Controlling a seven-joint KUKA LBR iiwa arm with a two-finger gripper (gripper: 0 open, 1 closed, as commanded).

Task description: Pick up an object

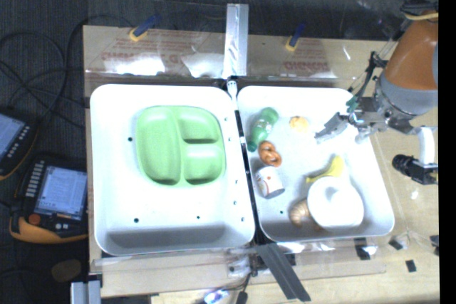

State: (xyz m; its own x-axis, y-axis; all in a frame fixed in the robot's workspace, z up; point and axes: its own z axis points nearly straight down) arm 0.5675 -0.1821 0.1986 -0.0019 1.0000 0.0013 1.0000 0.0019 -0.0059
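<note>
Two shallow white bins sit side by side on the bench. Left bin [107, 174]: holds one green divided tray [179, 144], lying flat near the bin's centre, three compartments visible. Right bin [381, 189]: several loose objects. Against its left wall, a green bottle [261, 126] lies tilted; just below it an orange-brown pretzel-shaped item [268, 153], then a small white cup with red marking [269, 181]. A small pale yellow piece [299, 123] lies apart near the bin's top. Toward the lower right, a yellow banana-like item [332, 169] touches a white bowl [335, 204], with a tan rounded object [299, 211] tucked at the bowl's left edge. Gripper [332, 130]: hovers over the right bin's upper right area, fingers parted, nothing between them, well apart from all objects.
</note>
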